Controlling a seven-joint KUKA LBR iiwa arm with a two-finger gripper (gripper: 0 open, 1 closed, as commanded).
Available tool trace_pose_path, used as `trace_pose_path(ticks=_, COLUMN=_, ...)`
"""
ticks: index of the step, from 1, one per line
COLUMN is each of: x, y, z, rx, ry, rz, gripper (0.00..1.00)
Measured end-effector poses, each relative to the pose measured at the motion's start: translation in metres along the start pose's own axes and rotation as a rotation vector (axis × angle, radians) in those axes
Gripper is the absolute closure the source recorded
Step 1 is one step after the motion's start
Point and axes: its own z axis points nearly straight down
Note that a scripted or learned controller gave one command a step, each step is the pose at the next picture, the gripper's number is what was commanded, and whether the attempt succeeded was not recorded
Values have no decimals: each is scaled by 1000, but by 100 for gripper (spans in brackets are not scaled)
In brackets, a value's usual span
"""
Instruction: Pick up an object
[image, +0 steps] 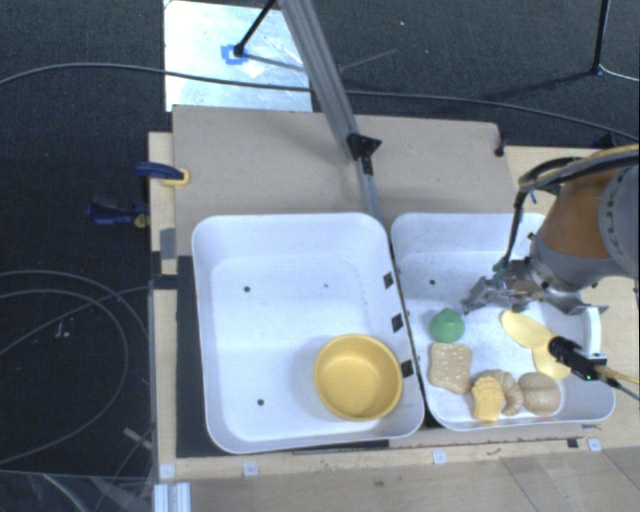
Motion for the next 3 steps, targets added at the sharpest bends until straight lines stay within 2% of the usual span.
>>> trace_pose_path(ticks=1, x=0, y=1, z=-12, rx=-4, ry=-1, rz=0, gripper=100)
trace_pose_path(ticks=2, x=7, y=5, z=-74, rx=-6, ry=-1, rz=-5, gripper=100)
trace_pose_path(ticks=3, x=0, y=7, z=-119, rx=-6, ry=-1, rz=-6, gripper=100)
